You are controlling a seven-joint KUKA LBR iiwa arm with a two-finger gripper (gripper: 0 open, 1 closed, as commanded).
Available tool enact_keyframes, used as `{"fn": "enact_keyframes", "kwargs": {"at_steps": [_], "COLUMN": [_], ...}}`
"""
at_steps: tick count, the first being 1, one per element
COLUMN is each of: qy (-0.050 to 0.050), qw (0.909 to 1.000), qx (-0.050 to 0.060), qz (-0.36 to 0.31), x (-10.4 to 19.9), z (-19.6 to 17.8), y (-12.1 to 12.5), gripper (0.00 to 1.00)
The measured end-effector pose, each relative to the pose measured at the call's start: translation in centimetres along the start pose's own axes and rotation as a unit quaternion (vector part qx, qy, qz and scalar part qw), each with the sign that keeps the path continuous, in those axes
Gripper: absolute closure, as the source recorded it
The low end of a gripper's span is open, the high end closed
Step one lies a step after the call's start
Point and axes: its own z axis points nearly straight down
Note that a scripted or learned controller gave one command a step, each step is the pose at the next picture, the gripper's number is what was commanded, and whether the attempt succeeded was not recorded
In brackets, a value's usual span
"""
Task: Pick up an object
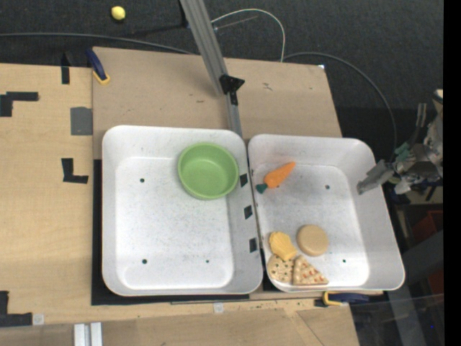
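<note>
Hand (374, 176) at right bin (360, 150) rim, grip state unclear | carrot (279, 174) inside | no legible writing

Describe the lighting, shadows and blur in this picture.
Camera view: even, soft light, with no hard glare on the white bins; the green bowl and carrot are fairly sharp with faint shadows; the gripper at the right edge looks blurred.

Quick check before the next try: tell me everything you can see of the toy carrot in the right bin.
The carrot is a small orange toy, plastic by its look, with a green stub at its lower-left end. It lies flat and slantwise on the floor of the right bin, in the upper left part, near the wall shared with the left bin. Nothing else touches it.
</note>
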Motion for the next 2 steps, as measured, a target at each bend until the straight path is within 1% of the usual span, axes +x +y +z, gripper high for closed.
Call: {"fn": "enact_keyframes", "kwargs": {"at_steps": [1, 2], "qy": [0.000, 0.000], "qw": [1.0000, 1.0000], "qx": [0.000, 0.002], "qz": [0.000, 0.001], "x": [0.0, 0.3], "z": [0.0, 5.0], "y": [0.0, -1.0], "gripper": [0.00, 0.00]}}
